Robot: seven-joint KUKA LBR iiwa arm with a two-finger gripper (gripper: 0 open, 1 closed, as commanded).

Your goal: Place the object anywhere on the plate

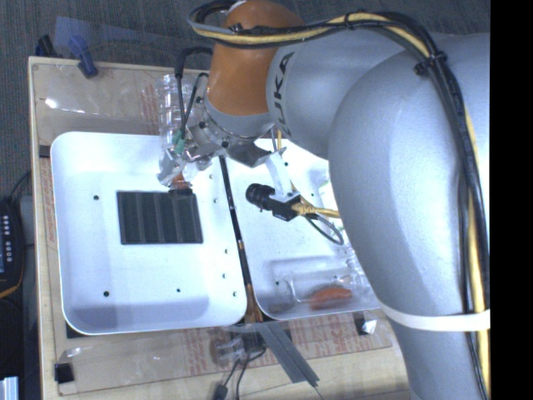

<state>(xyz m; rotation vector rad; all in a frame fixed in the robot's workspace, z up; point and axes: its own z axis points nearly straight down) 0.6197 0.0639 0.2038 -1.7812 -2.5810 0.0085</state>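
While the grey arm (391,148) reaches in from the right and bends down over the left bin (83,223), its claw (176,173) hangs at the upper edge of a dark ribbed rectangular plate (160,217). Something small and reddish-brown (181,187) sits just under the claw, touching the plate's top edge, but I cannot tell whether it is held. An orange object (331,294) lies in the right bin (283,302), under a clear plastic thing.

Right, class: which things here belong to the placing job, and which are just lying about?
Job in hand:
gripper
small brown object at its tip
dark ribbed plate in the left bin

Lying about:
orange item in the right bin
blue clip at the bench corner
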